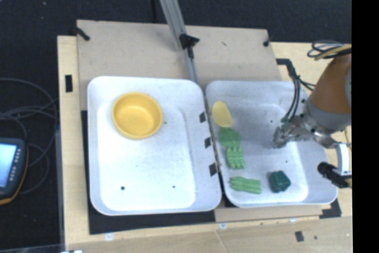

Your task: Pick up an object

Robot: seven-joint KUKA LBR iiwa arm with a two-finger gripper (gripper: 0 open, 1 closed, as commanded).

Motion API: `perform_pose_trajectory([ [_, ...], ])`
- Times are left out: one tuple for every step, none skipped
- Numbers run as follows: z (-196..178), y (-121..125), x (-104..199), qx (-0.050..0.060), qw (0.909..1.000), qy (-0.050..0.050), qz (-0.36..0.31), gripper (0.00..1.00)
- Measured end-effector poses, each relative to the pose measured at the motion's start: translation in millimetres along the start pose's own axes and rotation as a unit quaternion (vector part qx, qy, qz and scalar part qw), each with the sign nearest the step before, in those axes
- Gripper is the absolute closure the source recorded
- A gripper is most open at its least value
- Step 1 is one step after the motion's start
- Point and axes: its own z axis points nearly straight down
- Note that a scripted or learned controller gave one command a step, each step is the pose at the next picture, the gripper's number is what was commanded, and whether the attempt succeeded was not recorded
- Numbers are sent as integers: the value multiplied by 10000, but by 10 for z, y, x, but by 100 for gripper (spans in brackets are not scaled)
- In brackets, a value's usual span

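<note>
Sitting at 10 o'clock in the left bin (pixel 177 186): yellow bowl (pixel 137 115). Right bin (pixel 254 95) holding a yellow piece (pixel 222 114), three green pieces (pixel 234 157) along 9 o'clock, dark green block (pixel 279 181) at 5. Gripper (pixel 281 138) hovering at 3 o'clock; can't tell its state.

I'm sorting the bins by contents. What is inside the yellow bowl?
The yellow bowl sits alone in the left bin, and its inside shows bare yellow, nothing in it. The bin floor under the bowl is covered by it.
</note>
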Motion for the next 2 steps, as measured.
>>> perform_pose_trajectory([
  [-569, -77, 5, -8, 10000, -2, -4, 100],
  [-1097, -66, -4, -10, 10000, -2, -6, 100],
])
